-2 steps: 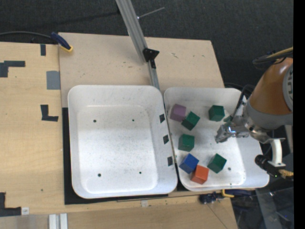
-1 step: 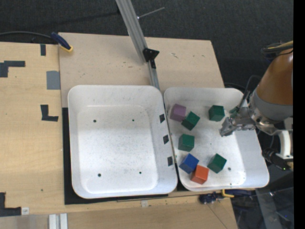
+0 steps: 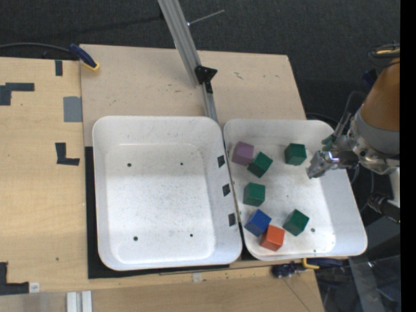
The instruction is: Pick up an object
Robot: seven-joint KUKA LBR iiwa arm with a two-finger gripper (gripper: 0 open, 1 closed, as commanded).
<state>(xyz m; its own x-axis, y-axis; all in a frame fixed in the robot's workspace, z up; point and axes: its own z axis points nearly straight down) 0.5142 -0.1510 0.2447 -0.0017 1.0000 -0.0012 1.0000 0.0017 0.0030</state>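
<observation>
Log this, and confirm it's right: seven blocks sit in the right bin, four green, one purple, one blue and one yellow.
Not quite. The camera view shows the block beside the blue block is an orange block, not yellow. The rest holds: seven blocks in the right bin, four green, one purple.

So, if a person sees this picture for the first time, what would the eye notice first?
Probably the coloured cubes in the right bin: four green ones, a purple cube at its upper left, and a blue cube touching an orange cube near its lower edge. Next comes the end effector, hovering by the bin's right side, close to the upper right green cube. The left bin draws less attention.
</observation>
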